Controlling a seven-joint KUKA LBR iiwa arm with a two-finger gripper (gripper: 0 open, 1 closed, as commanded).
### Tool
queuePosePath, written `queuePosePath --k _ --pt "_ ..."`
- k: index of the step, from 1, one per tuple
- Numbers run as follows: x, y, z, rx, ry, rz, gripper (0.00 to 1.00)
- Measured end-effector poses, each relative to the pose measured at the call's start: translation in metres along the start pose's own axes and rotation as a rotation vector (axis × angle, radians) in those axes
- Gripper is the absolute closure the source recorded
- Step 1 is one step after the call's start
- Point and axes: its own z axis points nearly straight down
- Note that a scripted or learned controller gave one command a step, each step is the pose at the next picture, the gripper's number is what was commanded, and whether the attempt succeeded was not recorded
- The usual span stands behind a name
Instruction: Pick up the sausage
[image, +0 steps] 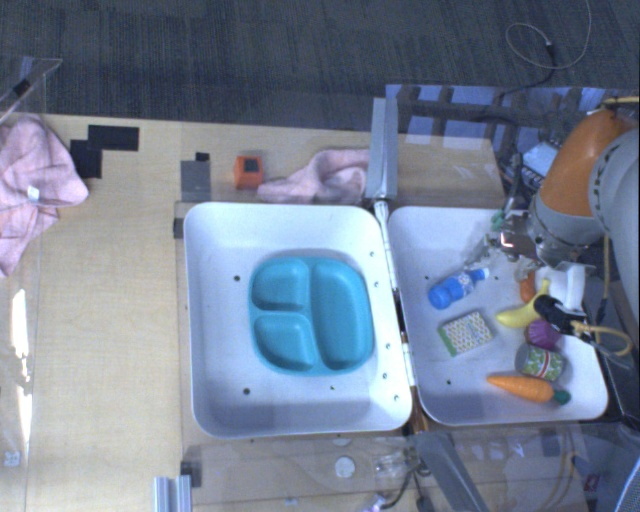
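The right bin holds everything loose. Take the blue bottle as the mark. The gripper hangs just up and right of the bottle, over the bin's far right corner; whether it is released or clenched I cannot tell, and nothing shows in its grasp. The sausage, a small orange-red piece, lies right of the bottle, touching the banana. A green sponge sits just below the bottle, and a carrot well below it. Left of the bottle, the left bin carries a blue tray.
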Motion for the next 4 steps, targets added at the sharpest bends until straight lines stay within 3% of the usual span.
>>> queuePosePath --k 1,2,3,4 --pt "-0.018 -0.005 -0.090 -0.005 -0.003 -0.033 0.00" --pt "-0.014 -0.004 0.000 -0.001 -0.002 -0.006 0.00" --pt "-0.012 -0.001 -0.014 -0.009 -0.004 -0.013 1.00" --pt "0.055 -0.002 -0.107 -0.003 -0.002 0.310 1.00"
